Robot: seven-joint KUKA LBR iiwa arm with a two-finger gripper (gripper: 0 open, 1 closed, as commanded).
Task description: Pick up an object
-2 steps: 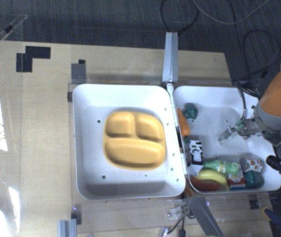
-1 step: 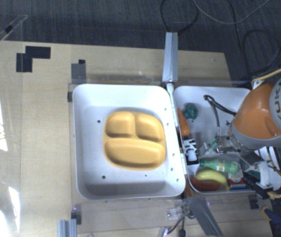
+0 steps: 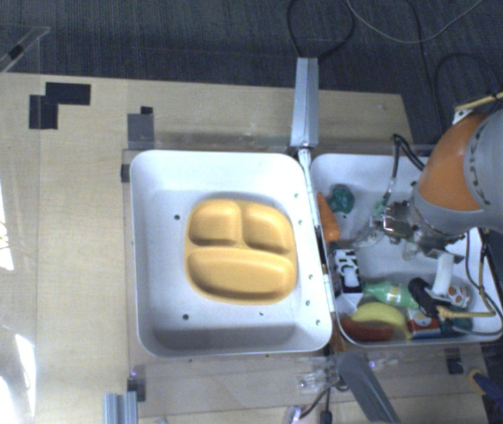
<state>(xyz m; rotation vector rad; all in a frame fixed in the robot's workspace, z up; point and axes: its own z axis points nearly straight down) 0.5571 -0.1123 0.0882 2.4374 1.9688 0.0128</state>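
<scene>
The bench (image 3: 74, 237) is pale wood with a glossy sheen along its left part. Two shallow white bins sit directly on it, side by side. The left bin (image 3: 145, 263) is the larger. The right bin (image 3: 366, 168) touches its right edge. A metal rail (image 3: 306, 104) runs from the back of the left bin's right corner toward the bench's far edge. Black tape marks (image 3: 57, 102) lie well to the left bin's upper left.
</scene>
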